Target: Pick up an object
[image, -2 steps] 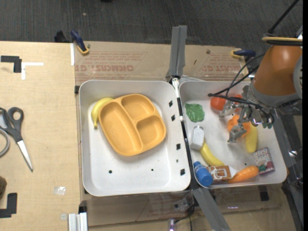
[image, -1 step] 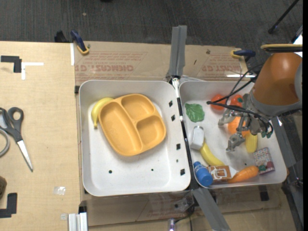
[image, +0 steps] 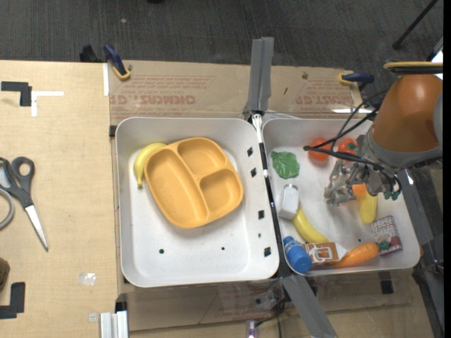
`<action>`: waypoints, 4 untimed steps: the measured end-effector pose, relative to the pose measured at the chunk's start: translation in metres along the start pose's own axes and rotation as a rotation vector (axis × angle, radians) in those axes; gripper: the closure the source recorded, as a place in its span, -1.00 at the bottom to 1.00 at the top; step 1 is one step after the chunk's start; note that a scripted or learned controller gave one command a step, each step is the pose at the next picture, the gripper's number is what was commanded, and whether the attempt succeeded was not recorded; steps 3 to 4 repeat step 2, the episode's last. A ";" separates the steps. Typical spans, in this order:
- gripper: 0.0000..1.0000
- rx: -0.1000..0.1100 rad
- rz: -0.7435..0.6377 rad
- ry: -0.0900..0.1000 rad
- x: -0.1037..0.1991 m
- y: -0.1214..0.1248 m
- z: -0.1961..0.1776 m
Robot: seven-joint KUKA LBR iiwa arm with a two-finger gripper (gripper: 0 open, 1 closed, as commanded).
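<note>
My gripper [image: 343, 189] hangs low in the right bin [image: 276, 124], under the arm's orange band. It sits just left of a yellow piece [image: 367, 208] with an orange bit at its top. Close to it in this bin lie a red-orange fruit [image: 325, 151], a green lump [image: 285, 164], a small white bottle [image: 289, 200], a banana [image: 310, 227], a blue bottle with a label [image: 304, 255], a carrot [image: 356, 253] and a small printed packet [image: 386, 232]. Nothing is seen held in the gripper.
The left bin [image: 190, 259] holds a yellow divided plate [image: 194, 182] with a second banana [image: 144, 162] at its left edge. Scissors [image: 27, 199] lie on the bench at the far left. A grey bar [image: 259, 72] runs back from where the bins meet.
</note>
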State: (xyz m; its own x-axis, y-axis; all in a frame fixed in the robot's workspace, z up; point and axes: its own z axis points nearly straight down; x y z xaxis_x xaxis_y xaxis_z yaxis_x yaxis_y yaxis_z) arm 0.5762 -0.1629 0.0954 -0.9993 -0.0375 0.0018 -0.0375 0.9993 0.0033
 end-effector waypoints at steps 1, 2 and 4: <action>-1.00 0.000 0.000 0.000 0.000 0.000 0.000; 1.00 -0.001 -0.001 0.000 -0.001 0.000 -0.006; 1.00 -0.001 -0.001 0.000 -0.001 0.000 -0.006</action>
